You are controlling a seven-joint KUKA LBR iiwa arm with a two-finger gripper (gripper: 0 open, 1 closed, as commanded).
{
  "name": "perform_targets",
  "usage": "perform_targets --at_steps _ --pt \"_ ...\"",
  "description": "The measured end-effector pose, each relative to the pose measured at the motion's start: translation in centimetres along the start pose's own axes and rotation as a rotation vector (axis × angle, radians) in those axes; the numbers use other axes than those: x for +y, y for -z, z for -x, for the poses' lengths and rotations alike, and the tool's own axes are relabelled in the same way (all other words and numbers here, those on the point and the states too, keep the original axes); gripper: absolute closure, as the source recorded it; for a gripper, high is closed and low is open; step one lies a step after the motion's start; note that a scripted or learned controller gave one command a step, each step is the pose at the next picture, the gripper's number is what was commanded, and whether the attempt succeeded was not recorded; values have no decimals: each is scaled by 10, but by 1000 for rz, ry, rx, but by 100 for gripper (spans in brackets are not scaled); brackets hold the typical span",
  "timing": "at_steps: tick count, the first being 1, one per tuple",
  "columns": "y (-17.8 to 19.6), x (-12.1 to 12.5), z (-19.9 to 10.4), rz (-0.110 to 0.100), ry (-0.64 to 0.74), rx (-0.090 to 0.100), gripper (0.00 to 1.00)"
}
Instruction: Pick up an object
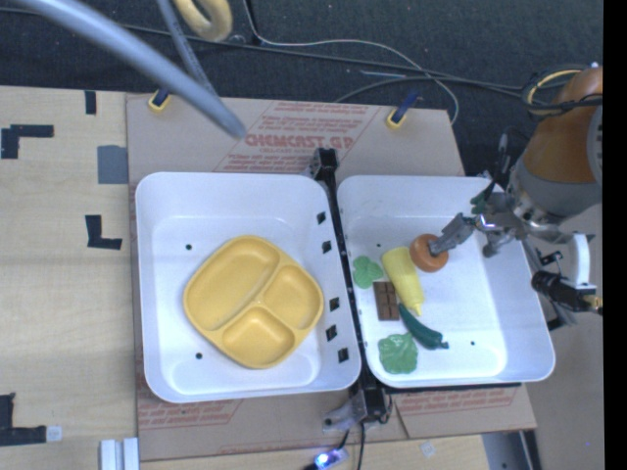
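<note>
My gripper (468,243) hangs over the right part of the right bin (490,360), open, with nothing between its fingers. The left fingertip (446,239) is right beside a small orange round object (427,254); I cannot tell whether they touch. To the left of that lie a yellow oblong piece (402,272), a brown bar (388,302), a pale green piece (366,270), a dark green pod (423,331) and a green leafy piece (398,352).
The left bin (167,213) holds a yellow divided plate (253,300). A black divider (338,262) runs between the bins. Bare white floor lies in the right bin's right half. Cables and a grey tube (118,37) cross the top left.
</note>
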State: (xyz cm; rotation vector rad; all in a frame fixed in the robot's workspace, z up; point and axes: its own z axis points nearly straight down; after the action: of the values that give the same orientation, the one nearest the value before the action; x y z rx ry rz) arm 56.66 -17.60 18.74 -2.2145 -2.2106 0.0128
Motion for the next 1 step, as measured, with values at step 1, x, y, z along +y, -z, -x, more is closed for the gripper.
perform_targets --at_steps 1 --pt "7 3 0 13 3 -3 0"
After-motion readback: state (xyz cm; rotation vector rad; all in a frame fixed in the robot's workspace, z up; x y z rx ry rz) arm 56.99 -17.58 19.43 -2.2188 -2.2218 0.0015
